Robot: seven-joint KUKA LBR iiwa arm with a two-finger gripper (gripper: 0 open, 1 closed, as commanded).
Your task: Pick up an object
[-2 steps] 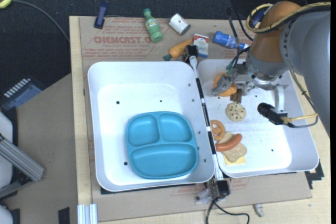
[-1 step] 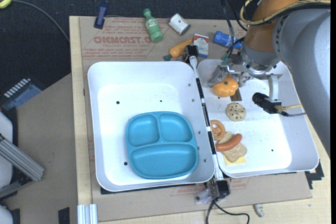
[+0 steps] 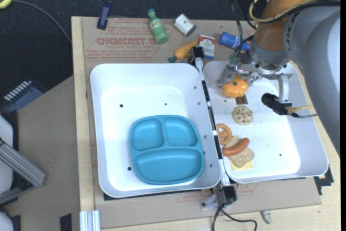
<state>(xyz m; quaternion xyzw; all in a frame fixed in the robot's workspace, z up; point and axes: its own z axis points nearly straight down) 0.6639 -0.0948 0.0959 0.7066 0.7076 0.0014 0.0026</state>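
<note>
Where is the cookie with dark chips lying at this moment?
The cookie lies in the right bin, near its middle left. It is just below the orange toy and above the pretzel.

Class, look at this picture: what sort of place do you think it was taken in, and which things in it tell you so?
Most likely a robotics lab: a robot arm reaches over two white bins, toy foods such as a cookie lie in one, and a blue divided plate in the other.

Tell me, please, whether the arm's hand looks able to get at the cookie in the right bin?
Probably yes: the cookie lies uncovered, apart from its neighbours, and the hand hovers just above it, over the orange toy.
</note>
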